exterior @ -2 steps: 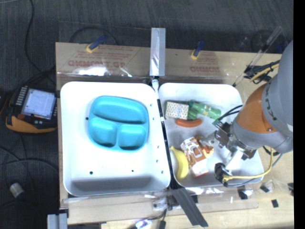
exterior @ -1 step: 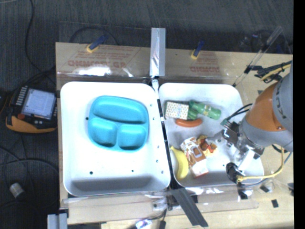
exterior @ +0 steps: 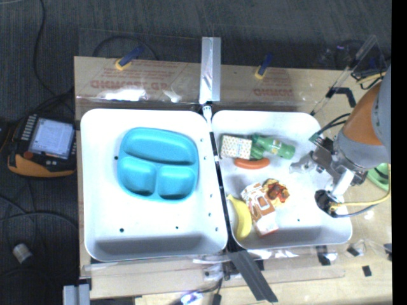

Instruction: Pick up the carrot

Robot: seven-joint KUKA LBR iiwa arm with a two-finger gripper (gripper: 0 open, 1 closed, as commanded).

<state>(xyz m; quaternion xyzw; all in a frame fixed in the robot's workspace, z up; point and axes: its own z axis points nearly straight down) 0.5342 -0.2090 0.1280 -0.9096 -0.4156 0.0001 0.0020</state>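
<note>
The end effector (exterior: pixel 318 164) sits low at the right bin's (exterior: pixel 299 230) right side, probably poised between tries; whether it is released or clenched I cannot tell. The carrot (exterior: pixel 252 164) lies well to its left, in that bin's upper half, just below the green bottle (exterior: pixel 272 148) and above the snack packet (exterior: pixel 264 205).

We're looking down on what reads as a robotics lab: a plywood bench (exterior: pixel 159 81) is sitting on dark carpet (exterior: pixel 38 56), with two white bins (exterior: pixel 102 234) lying side by side under clamps (exterior: pixel 129 58). Loose black cables (exterior: pixel 25 5) are trailing across the floor, a handheld control pendant (exterior: pixel 43 146) is glowing at the left, and the grey arm (exterior: pixel 372 129) with its orange band is reaching in from the right.
</note>
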